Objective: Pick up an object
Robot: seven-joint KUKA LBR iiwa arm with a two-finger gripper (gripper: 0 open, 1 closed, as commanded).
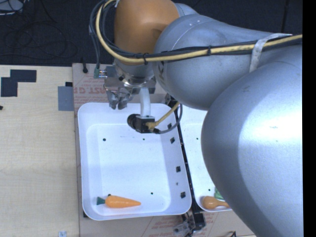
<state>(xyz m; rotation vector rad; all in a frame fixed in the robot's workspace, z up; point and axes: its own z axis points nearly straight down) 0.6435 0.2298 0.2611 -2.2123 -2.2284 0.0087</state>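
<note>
An orange toy carrot (121, 201) with a green top lies along the near wall of the left bin (89, 157), pointing right. My gripper (118, 101) hangs over the far rim of that bin, well away from the carrot, and I see nothing in it. A black fitting with a cable (139, 123) hangs just below the wrist.
The right bin (195, 147) is mostly hidden under my grey arm (237, 107). At its near left corner a yellow-orange object (213, 203) peeks out with a bit of green (218, 195) beside it. Cardboard and a wooden bench top (34, 157) lie to the left.
</note>
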